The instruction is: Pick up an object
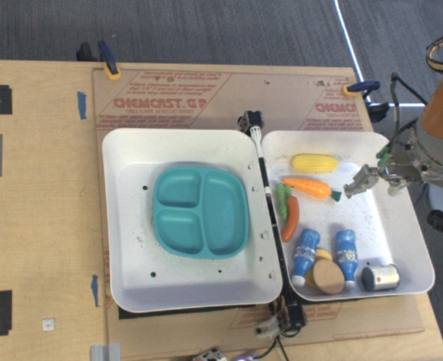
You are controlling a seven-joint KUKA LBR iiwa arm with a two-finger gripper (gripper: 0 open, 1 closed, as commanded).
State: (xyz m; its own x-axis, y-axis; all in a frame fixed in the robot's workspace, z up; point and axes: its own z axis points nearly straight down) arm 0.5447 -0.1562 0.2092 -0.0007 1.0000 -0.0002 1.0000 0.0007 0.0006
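Though near (just left), carrot (308, 188) beside end effector (362, 180)

A grey metal two-finger gripper (354, 187) sits on a grey wrist; behind it comes an orange band (440, 111), with black cables (406, 89) looping above.

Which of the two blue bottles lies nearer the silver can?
The right-hand bottle. It lies just left of the can, while the other bottle sits farther left, beyond the tan round piece.
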